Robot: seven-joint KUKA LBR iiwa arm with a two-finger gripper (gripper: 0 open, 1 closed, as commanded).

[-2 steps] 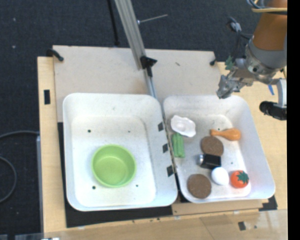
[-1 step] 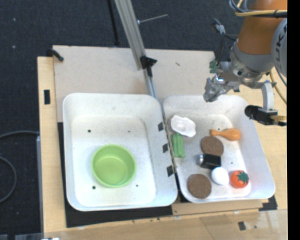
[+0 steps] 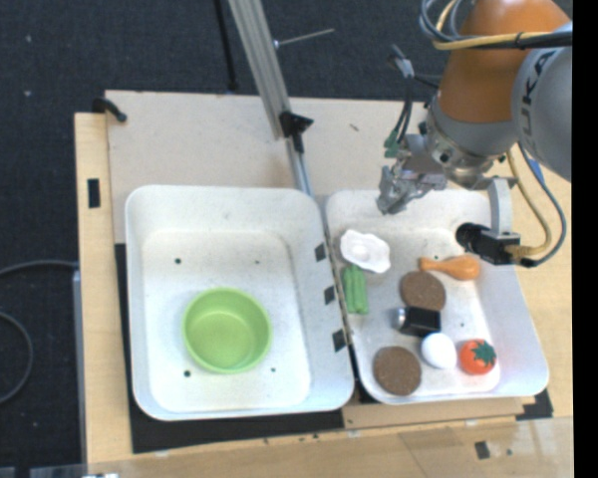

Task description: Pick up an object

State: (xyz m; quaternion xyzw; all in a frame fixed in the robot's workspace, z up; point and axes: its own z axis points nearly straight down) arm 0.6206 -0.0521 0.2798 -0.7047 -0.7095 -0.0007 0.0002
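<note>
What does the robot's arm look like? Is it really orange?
Partly! The arm is grey with a big rounded orange band near the wrist and dark lettering on its side. Thin yellowish and grey cables loop over and beside it. Its end effector is small, made of grey metal.

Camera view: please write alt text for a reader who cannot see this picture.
A grey and orange robot arm holds its gripper above the far end of the right white bin, which contains small items including a toy tomato, a white ball and two brown discs. The left bin contains a green bowl.
</note>
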